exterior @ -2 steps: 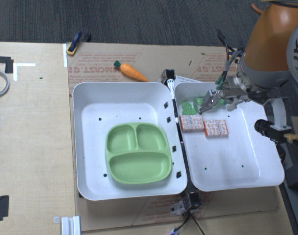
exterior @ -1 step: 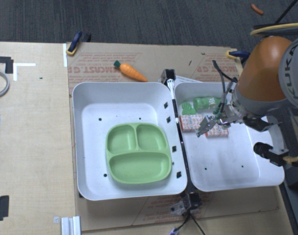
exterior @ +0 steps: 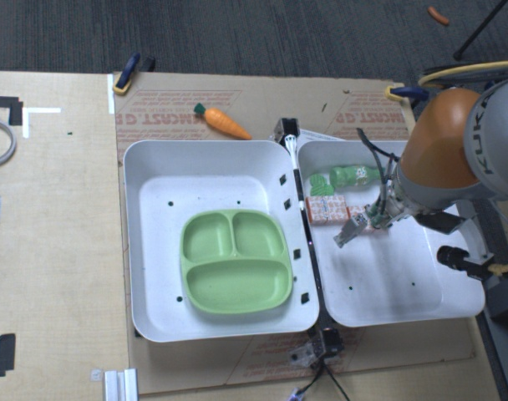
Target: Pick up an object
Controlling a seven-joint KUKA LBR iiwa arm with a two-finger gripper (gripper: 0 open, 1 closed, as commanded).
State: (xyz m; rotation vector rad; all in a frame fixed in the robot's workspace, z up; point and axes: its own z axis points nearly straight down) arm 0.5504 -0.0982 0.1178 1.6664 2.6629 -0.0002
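Observation:
In the right bin (exterior: 404,295) lie a small pink-and-white box (exterior: 326,210) and, behind it, green objects (exterior: 342,178) near the bin's far left corner. My gripper (exterior: 353,230) hangs low over the right bin, just right of the pink box and slightly nearer the camera. Its fingertips point down-left toward the bin floor. I see nothing between them. The grey arm with its orange band (exterior: 442,140) comes in from the right and covers the bin's far right part.
The left bin (exterior: 154,249) holds a green divided plate (exterior: 236,261). A toy carrot (exterior: 223,121) lies on the cardboard behind the left bin. A black clip (exterior: 287,129) sits at the far junction of the bins. The near half of the right bin shows bare floor.

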